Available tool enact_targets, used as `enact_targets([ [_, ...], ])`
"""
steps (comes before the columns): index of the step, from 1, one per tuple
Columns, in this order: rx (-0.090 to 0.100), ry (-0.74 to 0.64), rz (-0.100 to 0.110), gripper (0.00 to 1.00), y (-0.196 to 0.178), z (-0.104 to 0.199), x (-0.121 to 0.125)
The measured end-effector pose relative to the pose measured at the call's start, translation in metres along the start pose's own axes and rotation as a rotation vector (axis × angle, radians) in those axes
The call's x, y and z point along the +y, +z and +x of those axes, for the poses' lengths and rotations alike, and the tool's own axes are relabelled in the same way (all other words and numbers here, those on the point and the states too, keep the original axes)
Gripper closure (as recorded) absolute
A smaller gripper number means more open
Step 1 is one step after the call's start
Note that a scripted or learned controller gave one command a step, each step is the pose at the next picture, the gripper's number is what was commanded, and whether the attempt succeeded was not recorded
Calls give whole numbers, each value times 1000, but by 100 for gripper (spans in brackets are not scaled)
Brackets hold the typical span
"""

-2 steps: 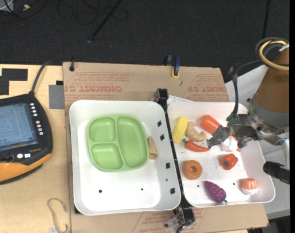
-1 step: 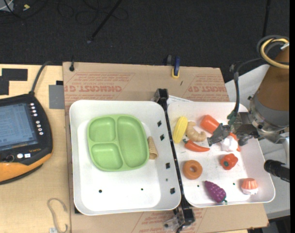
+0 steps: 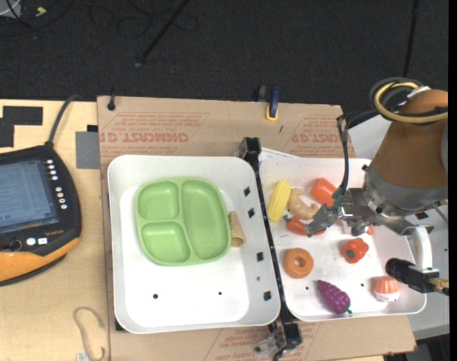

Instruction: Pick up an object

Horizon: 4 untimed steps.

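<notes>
My gripper [image 3: 324, 220] hangs low over the middle of the right bin [image 3: 409, 307], below the orange-banded wrist [image 3: 416, 141]. Its tip is right beside a red chili-shaped toy [image 3: 294, 226] and a beige piece [image 3: 305, 207]. Around it lie a yellow corn cob [image 3: 278, 200], an orange toy [image 3: 324, 190], an orange ring [image 3: 298, 262], a red pepper [image 3: 354, 250], a purple bunch [image 3: 333, 297] and a pink-and-white toy [image 3: 385, 288]. I see nothing held in the gripper.
The left bin [image 3: 130, 299] holds a green divided plate [image 3: 181, 221] with a small brown piece [image 3: 236, 229] at its right rim. A black divider [image 3: 264, 239] runs between the bins. A teach pendant [image 3: 25, 213] lies at the far left.
</notes>
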State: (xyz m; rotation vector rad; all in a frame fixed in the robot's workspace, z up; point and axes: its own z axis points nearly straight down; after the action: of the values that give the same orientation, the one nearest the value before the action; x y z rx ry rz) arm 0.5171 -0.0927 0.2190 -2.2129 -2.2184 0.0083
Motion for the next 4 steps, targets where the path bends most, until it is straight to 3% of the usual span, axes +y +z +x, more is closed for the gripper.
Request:
enact_targets([
  [2,1,7,-1,0,114,2,12],
  [3,-1,4,-3,0,133,3,11],
  [4,0,15,-4,100,121,0,11],
])
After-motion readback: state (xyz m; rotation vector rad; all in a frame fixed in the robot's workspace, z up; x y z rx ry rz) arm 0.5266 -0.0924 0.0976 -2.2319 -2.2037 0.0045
